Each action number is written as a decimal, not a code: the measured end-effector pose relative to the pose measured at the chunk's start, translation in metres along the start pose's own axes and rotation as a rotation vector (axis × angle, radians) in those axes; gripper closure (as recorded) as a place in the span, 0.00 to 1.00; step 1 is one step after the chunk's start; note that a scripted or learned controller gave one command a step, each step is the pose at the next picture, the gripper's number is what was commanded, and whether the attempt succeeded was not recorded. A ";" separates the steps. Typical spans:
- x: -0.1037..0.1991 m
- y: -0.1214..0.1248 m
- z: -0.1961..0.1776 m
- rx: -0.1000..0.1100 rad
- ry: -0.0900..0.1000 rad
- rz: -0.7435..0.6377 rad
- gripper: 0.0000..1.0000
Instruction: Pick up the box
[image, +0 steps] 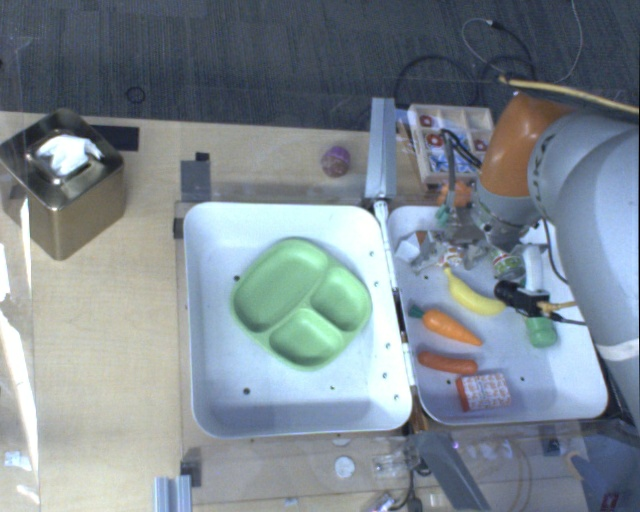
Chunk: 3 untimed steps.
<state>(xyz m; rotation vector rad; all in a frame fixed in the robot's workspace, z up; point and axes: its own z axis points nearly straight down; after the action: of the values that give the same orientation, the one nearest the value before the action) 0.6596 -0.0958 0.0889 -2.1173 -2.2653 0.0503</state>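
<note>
While your tool (452, 240) hangs over the far end of the right bin (585, 395), its grip state unreadable, the box (484, 391) lies well apart toward the near rim, long axis left-right, just past the carrot (450, 325) and sausage (448, 363)

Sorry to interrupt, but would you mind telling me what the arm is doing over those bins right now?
The arm's end effector is down at the far end of the right bin, near a banana. Its task is to pick up the box, which lies untouched at the near end of that bin, beside a carrot and a red sausage-shaped toy. The left bin holds a green divided plate.
</note>
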 end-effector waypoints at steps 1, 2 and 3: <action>-0.003 0.001 0.000 -0.009 -0.004 -0.084 0.00; -0.003 -0.001 0.001 -0.023 -0.013 -0.133 0.00; -0.029 0.002 0.000 -0.005 0.017 -0.022 0.00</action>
<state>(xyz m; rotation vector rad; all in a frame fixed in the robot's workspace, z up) 0.6632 -0.1243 0.0883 -2.0871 -2.2811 0.0255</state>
